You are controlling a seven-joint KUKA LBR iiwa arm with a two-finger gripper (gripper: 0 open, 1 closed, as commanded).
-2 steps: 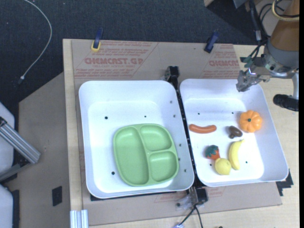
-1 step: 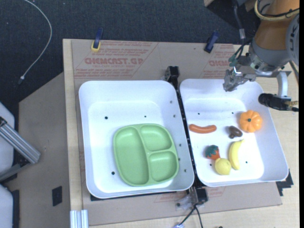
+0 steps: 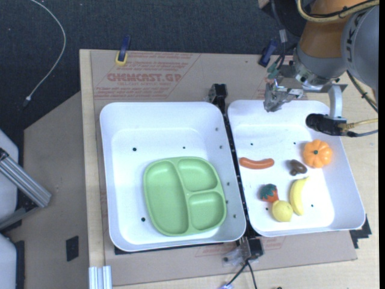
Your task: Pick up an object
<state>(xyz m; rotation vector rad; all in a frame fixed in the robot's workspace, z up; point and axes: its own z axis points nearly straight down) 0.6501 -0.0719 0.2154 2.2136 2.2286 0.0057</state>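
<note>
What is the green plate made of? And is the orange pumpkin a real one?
The green plate looks like smooth plastic: one even pale colour, with rounded, moulded walls between its three sections. The pumpkin is probably a toy, plastic or rubber perhaps. It is tiny, evenly bright orange, and a bit shiny. The view can't settle which.

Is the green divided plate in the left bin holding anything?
Empty. All three compartments of the green plate show bare green, and the toy foods lie in the right bin.
</note>
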